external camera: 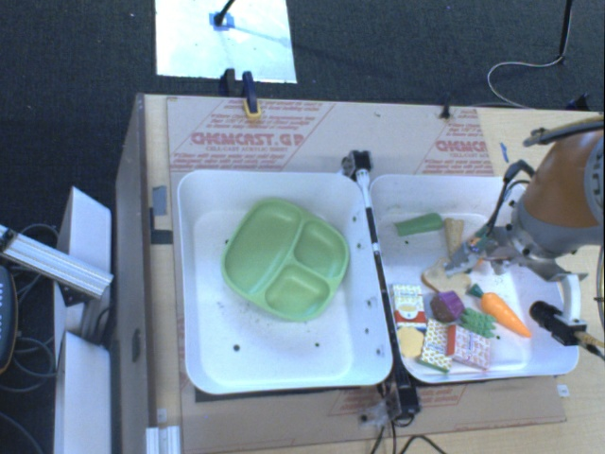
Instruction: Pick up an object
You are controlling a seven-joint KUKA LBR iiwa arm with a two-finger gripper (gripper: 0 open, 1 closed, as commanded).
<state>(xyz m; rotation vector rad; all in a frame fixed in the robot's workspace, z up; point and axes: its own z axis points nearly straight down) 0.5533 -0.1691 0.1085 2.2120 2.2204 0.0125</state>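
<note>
My gripper (466, 255) is low inside the right bin (408, 193), coming in from the right under the orange-banded wrist (558, 197). It hovers over or touches a flat tan piece (438, 278), just right of a tan cone (455, 232); contact is unclear. Close by lie a green block (419, 223), a purple toy (447, 305), an orange carrot (506, 315) and a green leafy toy (478, 323). Nothing visibly hangs from the gripper.
The left bin (203, 348) holds a green divided plate (285, 259). A fries card (407, 302), a yellow piece (410, 341) and two patterned cards (438, 346) lie at the right bin's front. A metal divider (371, 235) separates the bins.
</note>
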